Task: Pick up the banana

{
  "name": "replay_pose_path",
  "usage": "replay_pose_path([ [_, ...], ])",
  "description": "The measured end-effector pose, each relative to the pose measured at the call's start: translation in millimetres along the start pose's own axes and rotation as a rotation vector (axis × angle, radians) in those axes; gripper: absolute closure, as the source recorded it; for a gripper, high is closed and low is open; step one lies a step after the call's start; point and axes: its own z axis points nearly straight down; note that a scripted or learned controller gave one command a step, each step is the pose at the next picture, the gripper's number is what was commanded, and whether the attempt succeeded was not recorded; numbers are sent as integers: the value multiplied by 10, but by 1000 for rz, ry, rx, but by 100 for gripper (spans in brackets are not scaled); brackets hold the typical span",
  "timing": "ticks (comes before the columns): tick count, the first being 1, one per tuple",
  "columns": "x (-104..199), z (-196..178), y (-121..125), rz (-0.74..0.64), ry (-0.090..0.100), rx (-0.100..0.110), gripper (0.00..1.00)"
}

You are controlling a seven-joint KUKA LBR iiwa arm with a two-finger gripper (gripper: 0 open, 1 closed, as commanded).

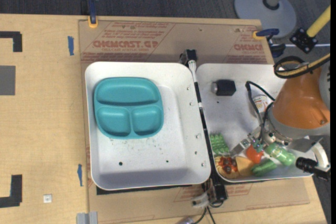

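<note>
Reaching in from the right, the arm (302, 105) hangs its gripper (258, 143) low over the right bin (236, 81), above a heap of toy food in the near corner; I cannot tell how the gripper is set. No banana can be picked out with certainty: a yellowish piece (243, 164) just below and left of the gripper may be it, its long axis unreadable. A teal tray (127, 107) sits in the left bin (178, 155), 1 black block (224, 87) well behind the heap.

Bench (42, 128) bearing two white bins (178, 128)
</note>
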Motion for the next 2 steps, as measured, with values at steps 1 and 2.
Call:
replay_pose_path([
  [1,-413,-320,144,757,5,4,0],
  [2,92,11,40,333,6,4,0],
])
